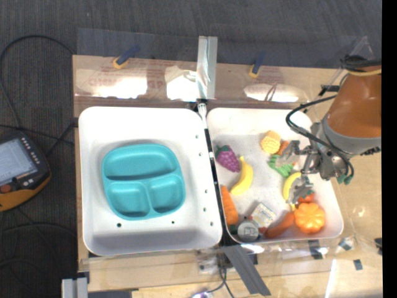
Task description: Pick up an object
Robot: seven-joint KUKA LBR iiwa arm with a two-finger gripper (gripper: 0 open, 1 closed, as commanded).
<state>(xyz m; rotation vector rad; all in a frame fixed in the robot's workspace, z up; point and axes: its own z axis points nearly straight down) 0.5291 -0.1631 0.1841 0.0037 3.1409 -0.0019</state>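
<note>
Fingers (302, 187) are seen low in the right bin (248, 124); whether they are parted or closed cannot be told. No object is seen between them. A yellow piece (289, 185) lies touching or just beside them, an orange pumpkin (309, 218) just below, green pieces (282, 163) and corn (270, 143) above and to their left. A single, uncrowded target is advised, since the neighbours could be nudged. Descent is best kept vertical.

Dark grey carpet (186, 8) surrounds a wooden bench (87, 73). Black cables (37, 42) trail across the floor to a handheld pendant (18, 166) at left.
</note>
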